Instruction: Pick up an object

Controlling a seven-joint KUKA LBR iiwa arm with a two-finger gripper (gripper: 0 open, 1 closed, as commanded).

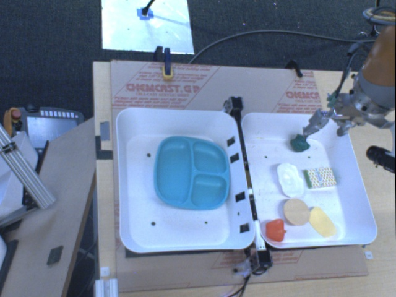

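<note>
My gripper [326, 127] hangs over the far part of the right bin [359, 184], open, with nothing between its fingers. Its left fingertip [309, 130] is just above a small dark green object [300, 143] lying on the bin floor. Nearer in the same bin lie a white object [289, 177], a green-and-white patterned block [320, 177], a tan round disc [296, 212], a yellow piece [322, 221] and a red-orange piece [275, 229].
The left bin [133, 166] holds a blue divided plate [190, 172]. A black divider with clips [242, 166] runs between the bins. The arm's grey and orange wrist [377, 79] stands over the right bin's far right corner.
</note>
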